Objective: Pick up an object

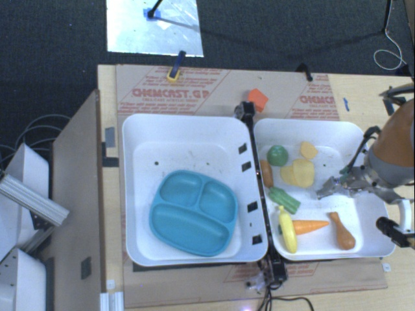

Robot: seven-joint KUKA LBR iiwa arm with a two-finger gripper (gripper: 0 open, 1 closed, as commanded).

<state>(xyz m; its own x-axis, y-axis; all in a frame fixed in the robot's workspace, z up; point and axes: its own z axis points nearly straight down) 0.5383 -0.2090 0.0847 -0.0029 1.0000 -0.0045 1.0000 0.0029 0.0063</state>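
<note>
- The carrot (311, 225) is located in the right bin (353, 251), below the gripper (324, 190)
- The gripper is seen open, nothing held
- Grasp and lift are judged outstanding

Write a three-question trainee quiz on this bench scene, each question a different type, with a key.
1. True or false: the blue divided tray lies in the left bin.
2. Which lies beside the banana? A) carrot B) green ball C) orange block
3. Fill in: the gripper hovers over the ____ bin.

Key: 1 true; 2 A; 3 right.
</note>
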